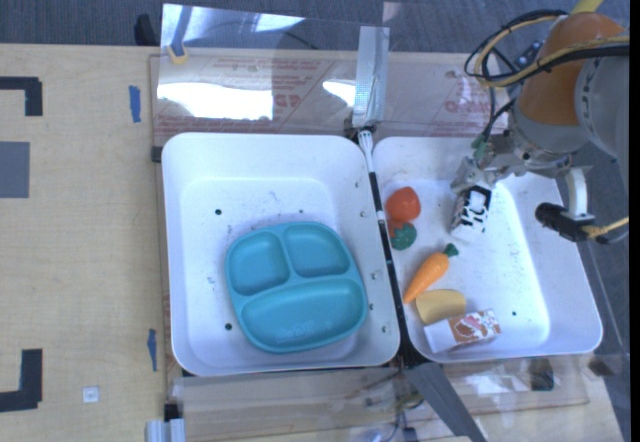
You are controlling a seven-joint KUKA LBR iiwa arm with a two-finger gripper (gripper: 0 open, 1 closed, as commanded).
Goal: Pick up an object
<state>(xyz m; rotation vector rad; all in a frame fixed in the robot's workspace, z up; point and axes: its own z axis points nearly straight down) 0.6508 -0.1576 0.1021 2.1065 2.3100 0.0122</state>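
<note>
In the right bin (565, 315) lie a black-and-white cow toy (471, 212), a red tomato with a green stem (402, 207), an orange carrot (428, 271), a yellow block (440, 305) and a small red-and-white carton (464, 330). My gripper (482, 173) hangs over the bin's back part, right at the top end of the cow toy. The arm's grey wrist and orange band reach in from the right above it. I cannot make out whether the toy is gripped or merely lies under the gripper.
The left bin (195, 170) holds a blue three-compartment tray (295, 285). A clear plastic sheet and a metal post (370, 80) stand behind the bins. Black and yellow cables loop around the arm at the upper right.
</note>
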